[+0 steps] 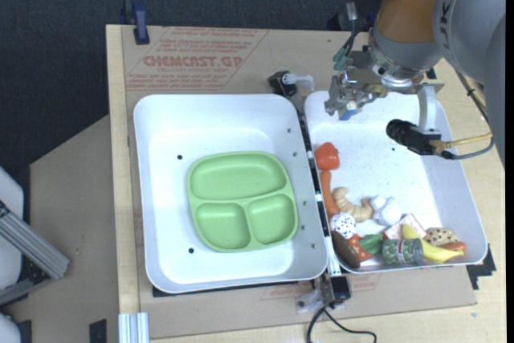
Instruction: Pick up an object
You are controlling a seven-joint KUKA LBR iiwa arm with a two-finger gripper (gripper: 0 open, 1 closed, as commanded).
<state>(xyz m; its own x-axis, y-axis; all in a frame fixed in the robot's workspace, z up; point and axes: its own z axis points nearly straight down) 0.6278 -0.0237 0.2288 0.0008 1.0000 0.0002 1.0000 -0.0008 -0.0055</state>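
Toys (393, 237) sit heaped in the right bin's (450, 173) near corner, untouched (nothing lifted yet). Gripper (351, 100) hangs over the far end, well apart; its grip I cannot tell. Whole pick remains.

You're looking at an evenly, brightly lit scene; the white bins (152, 173) run close to overexposed, with soft glare along their rims. Shadows are faint and short under the green divided tray (241, 201). Your focus is fair, though the small toys (393, 233) look grainy and the dark floor loses detail
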